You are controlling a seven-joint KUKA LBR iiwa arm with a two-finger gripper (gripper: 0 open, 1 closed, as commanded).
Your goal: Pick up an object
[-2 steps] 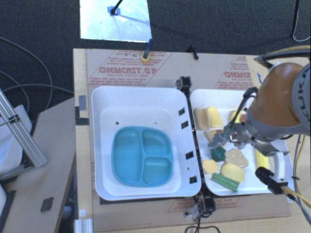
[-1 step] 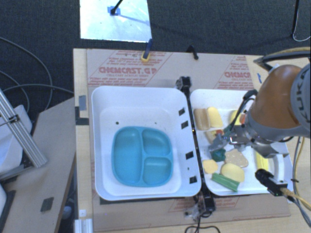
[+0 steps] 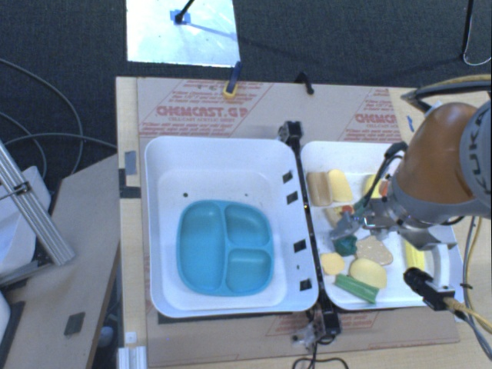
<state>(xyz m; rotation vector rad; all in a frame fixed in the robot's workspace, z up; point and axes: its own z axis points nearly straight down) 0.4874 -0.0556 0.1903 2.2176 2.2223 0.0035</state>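
My gripper (image 3: pixel 347 226) hangs low over the left half of the right bin (image 3: pixel 361 156), with the grey and orange arm (image 3: pixel 438 164) reaching in from the right. Just below the gripper lies a small teal object (image 3: pixel 345 245). A beige flat piece (image 3: pixel 375 250) sits beside it. Further forward are a round yellow piece (image 3: pixel 332 264), a larger yellow piece (image 3: pixel 368 272) and a green stick-like piece (image 3: pixel 355 287). Behind the gripper stand a tan block (image 3: pixel 318 188) and a pale yellow block (image 3: pixel 339 184). Nothing can be seen held.
The left bin (image 3: pixel 165 206) holds a blue divided plate (image 3: pixel 225 247). Black clips run along the divider (image 3: pixel 301 221) between the bins. A long yellow piece (image 3: pixel 414 257) lies partly under the arm at the right bin's right side. Cables trail near the front right corner.
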